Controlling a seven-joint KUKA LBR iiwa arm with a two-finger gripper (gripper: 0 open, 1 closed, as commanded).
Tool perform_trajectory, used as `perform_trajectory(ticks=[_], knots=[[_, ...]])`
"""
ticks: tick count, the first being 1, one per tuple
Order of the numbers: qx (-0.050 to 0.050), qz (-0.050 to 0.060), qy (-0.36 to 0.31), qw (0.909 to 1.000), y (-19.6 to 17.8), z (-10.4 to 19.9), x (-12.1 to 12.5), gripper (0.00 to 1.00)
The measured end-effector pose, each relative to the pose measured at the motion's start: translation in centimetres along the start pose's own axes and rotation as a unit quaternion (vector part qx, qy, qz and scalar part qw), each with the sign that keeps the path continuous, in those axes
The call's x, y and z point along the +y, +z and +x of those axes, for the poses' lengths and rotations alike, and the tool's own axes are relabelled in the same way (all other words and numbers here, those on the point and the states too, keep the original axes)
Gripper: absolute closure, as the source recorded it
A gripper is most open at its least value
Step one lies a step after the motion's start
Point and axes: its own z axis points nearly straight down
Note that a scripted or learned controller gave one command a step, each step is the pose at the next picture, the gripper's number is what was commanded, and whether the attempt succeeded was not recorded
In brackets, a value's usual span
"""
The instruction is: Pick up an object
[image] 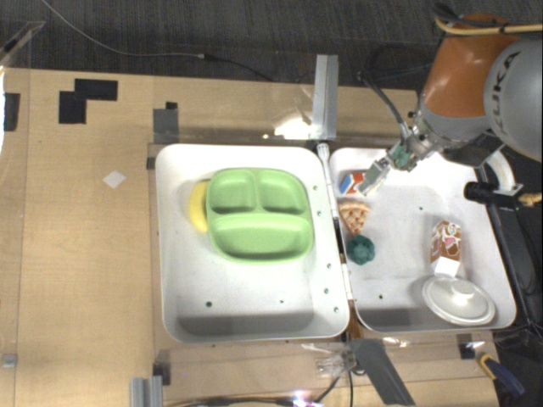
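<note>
While the hand (374, 180), grip unclear, hovers there, the right bin (407, 303) holds a white bowl (459, 299).

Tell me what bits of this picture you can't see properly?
- Yellow thing in the left bin: mostly hidden under the green tray, so I can't tell what it is.
- Tool: too small and blurry to tell if it touches the red-and-blue packet beside it.
- Arm: cut off by the right edge.
- Wrapper: print too small to read.
</note>
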Motion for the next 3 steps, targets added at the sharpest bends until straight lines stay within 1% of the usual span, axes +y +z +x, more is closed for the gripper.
perform_trajectory(ticks=[1, 2, 3], knots=[[0.0, 0.0, 0.023, 0.9997, 5.8, -3.0, 1.1, 0.0], [-0.009, -0.011, 0.0, 0.9999, 8.8, 1.8, -5.1, 0.0], [-0.009, -0.014, -0.001, 0.9999, 7.7, 1.7, -4.7, 1.0]])
